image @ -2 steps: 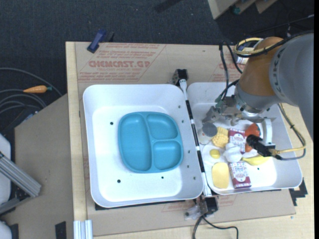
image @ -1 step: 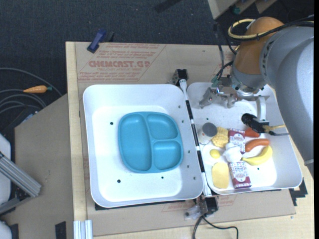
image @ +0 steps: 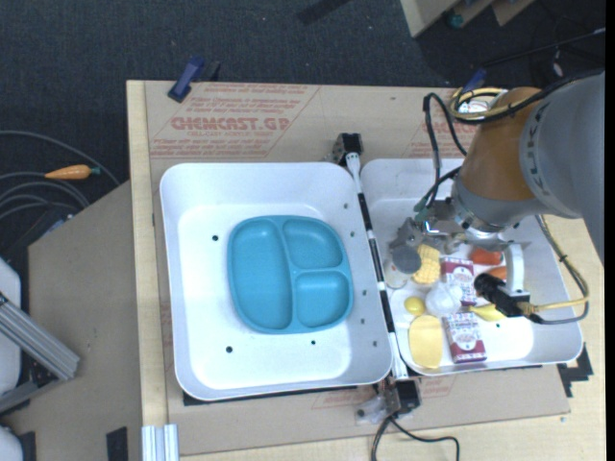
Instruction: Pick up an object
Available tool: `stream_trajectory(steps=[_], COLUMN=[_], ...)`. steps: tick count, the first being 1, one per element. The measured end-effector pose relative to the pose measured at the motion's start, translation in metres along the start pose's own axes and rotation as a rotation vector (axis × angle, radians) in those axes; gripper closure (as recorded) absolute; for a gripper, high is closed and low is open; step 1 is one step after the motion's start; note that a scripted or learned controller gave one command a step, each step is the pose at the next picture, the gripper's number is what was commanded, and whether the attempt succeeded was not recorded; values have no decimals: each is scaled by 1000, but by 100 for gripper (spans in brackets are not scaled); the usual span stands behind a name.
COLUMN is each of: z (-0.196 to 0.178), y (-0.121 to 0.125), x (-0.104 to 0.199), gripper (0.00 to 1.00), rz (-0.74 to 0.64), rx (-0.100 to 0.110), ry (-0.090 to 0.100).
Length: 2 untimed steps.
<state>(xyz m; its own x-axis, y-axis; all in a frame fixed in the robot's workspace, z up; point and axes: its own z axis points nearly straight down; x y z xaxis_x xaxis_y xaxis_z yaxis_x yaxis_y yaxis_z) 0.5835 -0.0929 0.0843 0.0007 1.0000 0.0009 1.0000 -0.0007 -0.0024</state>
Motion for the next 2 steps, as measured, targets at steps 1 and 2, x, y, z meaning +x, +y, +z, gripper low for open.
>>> stream_trajectory(steps=[1, 2], z=[-10, -10], y=[1, 0], x=[0, 0], gripper=[100, 0], rz=[0, 1], rx=[-2, -2], ry=[0, 0])
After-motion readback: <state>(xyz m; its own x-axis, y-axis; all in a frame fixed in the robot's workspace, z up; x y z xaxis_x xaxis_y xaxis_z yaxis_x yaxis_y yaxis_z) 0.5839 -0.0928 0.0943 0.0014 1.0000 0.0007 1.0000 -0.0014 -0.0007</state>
